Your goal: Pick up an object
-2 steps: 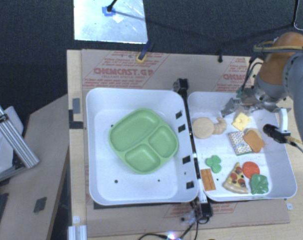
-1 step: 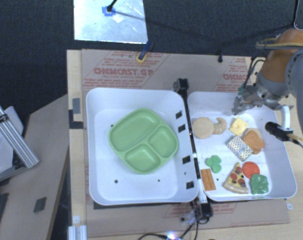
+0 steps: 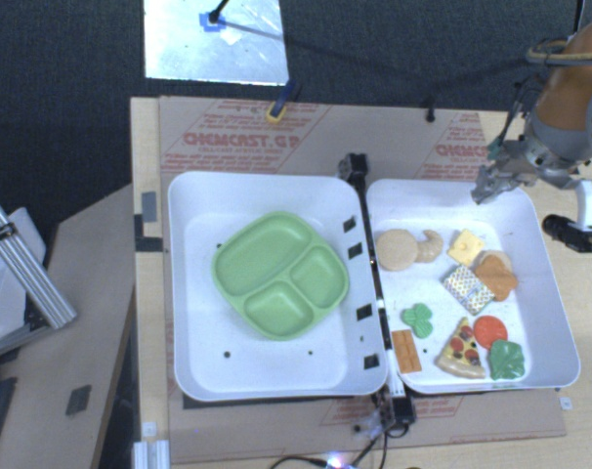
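My gripper (image 3: pixel 488 186) hangs above the far right corner of the right bin (image 3: pixel 545 252), with nothing seen between its fingers. The bin holds several toy foods. A round tan cookie (image 3: pixel 397 249) and a beige cashew-shaped piece (image 3: pixel 430 244) lie at its left. A yellow cheese wedge (image 3: pixel 465 246), a brown pastry (image 3: pixel 496 273) and a checkered cracker (image 3: pixel 467 286) sit in the middle. Nearer the front lie a green broccoli (image 3: pixel 417 319), an orange wafer (image 3: pixel 405 351), a pizza slice (image 3: pixel 460 349), a red tomato (image 3: pixel 489 329) and a green leaf (image 3: pixel 506 360).
The left bin (image 3: pixel 193 360) holds a green divided plate (image 3: pixel 280 275). A black hinge strip (image 3: pixel 367 262) runs between the bins. A silver sheet (image 3: pixel 216 25) lies beyond the bench. A metal frame (image 3: pixel 18 272) stands at the left.
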`<action>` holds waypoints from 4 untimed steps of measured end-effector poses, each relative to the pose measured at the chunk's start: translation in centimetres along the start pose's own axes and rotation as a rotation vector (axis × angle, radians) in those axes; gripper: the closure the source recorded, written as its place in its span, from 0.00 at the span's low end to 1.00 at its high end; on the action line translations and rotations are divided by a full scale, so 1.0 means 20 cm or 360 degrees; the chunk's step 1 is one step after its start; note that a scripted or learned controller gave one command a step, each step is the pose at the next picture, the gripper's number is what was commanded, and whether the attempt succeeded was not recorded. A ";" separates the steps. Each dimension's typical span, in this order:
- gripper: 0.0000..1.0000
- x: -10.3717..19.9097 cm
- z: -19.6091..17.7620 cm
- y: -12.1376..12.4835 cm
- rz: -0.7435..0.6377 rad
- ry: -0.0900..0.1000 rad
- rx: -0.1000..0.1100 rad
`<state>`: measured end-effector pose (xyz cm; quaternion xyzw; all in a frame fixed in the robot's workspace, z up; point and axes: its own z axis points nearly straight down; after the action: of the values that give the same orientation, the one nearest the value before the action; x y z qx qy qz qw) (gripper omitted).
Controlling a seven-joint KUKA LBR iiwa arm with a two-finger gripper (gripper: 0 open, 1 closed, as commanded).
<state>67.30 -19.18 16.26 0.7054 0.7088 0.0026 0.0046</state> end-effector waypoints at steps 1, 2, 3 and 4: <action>1.00 0.01 -0.25 0.05 -0.0002 0.0001 0.0002; 1.00 0.01 -0.32 0.06 -0.0001 0.0003 0.0008; 1.00 0.19 -0.32 -0.11 -0.0003 0.0006 0.0016; 1.00 0.44 -0.29 -0.20 -0.0006 0.0008 0.0015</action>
<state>63.18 -10.38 22.04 0.7041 0.7101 0.0009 -0.0005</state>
